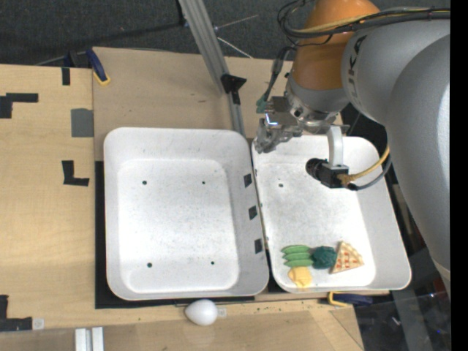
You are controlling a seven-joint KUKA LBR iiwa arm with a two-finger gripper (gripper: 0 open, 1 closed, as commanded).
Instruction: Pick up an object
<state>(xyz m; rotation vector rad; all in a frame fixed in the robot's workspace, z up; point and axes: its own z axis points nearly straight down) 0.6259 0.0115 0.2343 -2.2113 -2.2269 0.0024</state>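
A white egg [202,312] lies on the counter [44,218] near its front edge, just outside the left bin [175,210]. That bin sits toward the counter's middle, touching the right bin [329,210] along a shared rim. In the right bin's front corner a small cluster of toys lies close together: a green pod [296,254], a yellow piece [300,274] just below it, a dark green piece [322,256] beside them, and a pizza slice [347,257] at the right end (orange crust, pale top). The gripper [272,134] hangs over the back left corner of the right bin, well apart from the toys, below the arm's orange band [329,35]. Whether its fingers are wide or narrow cannot be told from this slant; nothing shows between them.
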